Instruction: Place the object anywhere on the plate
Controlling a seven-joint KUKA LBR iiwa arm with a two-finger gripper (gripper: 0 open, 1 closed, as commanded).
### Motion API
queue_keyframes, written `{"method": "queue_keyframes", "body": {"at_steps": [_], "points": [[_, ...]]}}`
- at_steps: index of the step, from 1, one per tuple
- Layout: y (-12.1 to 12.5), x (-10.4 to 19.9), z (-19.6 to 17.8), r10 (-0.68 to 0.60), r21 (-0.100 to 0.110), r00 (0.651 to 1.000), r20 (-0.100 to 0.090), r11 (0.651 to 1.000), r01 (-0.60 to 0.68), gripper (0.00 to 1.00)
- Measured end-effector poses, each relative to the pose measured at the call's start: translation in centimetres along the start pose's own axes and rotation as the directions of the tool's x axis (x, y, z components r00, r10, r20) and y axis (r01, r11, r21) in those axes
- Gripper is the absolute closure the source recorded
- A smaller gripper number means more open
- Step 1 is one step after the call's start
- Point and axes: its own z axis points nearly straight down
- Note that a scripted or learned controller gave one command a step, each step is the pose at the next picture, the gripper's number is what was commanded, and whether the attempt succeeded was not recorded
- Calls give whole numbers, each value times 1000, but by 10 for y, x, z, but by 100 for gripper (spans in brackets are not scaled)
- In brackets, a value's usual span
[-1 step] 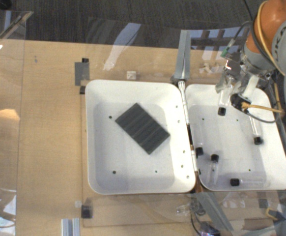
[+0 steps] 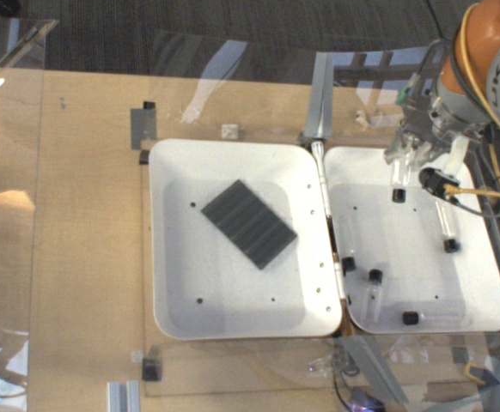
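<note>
1. Camera view from above: a wooden bench (image 2: 78, 230) bears a left shallow white bin (image 2: 157, 230) and a right shallow white bin (image 2: 482, 264), with their inner rims touching.
2. A dark grey ribbed square plate (image 2: 249, 223) lies flat near the middle of the left bin's floor. It is turned so that its corners point towards the bin's edges.
3. The grey arm with an orange band (image 2: 490, 33) comes in at the bench's far right corner. Its upper part is cut off by the picture's edge.
4. The two-finger gripper (image 2: 424, 220) hangs over the far right part of the right bin. Its clear, black-tipped fingers (image 2: 399, 178) stand wide apart, and nothing is visible between them.
5. The clear finger material blends with the white floor, so whether the tips touch the floor is hard to make out.
6. A small black piece (image 2: 375, 275) sits near the right bin's left edge, with a faint translucent shape just beside it on the near side.
7. A second small black piece (image 2: 411, 318) lies by the right bin's near edge.
8. A third black bit (image 2: 348, 264) sits at the rim between the bins. It may be a fitting of the bin.
9. These pieces are too small to tell which of them is the task's object. All of them are well apart from the plate, and none rests on it.
</note>
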Motion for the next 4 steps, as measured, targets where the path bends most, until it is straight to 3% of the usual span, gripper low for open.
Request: {"method": "queue_keyframes", "body": {"at_steps": [1, 2, 3, 4], "points": [[5, -13, 2, -75, 0, 997, 0, 997, 75, 100], [20, -50, 103, -201, 0, 980, 0, 980, 201, 100], [20, -50, 103, -200, 0, 980, -1, 980, 200, 0], [21, -49, 91, -204, -4, 979, -1, 979, 204, 100]]}}
